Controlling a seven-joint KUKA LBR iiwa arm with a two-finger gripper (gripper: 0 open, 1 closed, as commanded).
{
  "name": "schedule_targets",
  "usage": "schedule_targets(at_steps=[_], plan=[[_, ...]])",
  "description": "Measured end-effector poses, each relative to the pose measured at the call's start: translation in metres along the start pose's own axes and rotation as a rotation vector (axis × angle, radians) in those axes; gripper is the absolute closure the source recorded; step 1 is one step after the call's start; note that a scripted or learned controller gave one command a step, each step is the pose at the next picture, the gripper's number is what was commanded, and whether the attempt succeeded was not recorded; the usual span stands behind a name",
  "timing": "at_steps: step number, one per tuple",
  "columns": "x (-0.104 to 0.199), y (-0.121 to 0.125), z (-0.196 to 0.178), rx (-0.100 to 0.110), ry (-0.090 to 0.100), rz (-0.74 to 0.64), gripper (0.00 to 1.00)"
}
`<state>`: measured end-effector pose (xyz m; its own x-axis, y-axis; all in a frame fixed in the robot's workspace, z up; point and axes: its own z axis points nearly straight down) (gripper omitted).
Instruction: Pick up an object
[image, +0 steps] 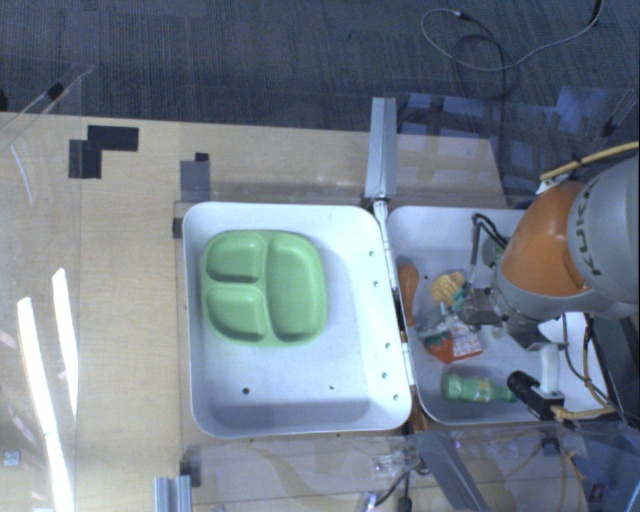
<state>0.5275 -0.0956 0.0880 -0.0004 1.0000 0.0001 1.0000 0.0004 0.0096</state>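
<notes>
Camera view: gripper (462, 312) low in right bin (430, 235), over red packet (452, 346); finger state unclear. Green bottle (477, 388) nearer.

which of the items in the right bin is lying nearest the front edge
The green plastic bottle, lying on its side along the front of the right white bin. The orange carrot-shaped item and yellow item sit farther back.

Robot lab (bench (120, 300), loose cables (480, 50))
</notes>
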Motion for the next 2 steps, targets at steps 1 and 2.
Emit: schedule_targets(at_steps=[1,2], plan=[[0.001,0.003,-0.013,-0.008,0.001,-0.002,1.0],[0.07,0.051,-0.147,0.001,0.0,-0.254,1.0]])
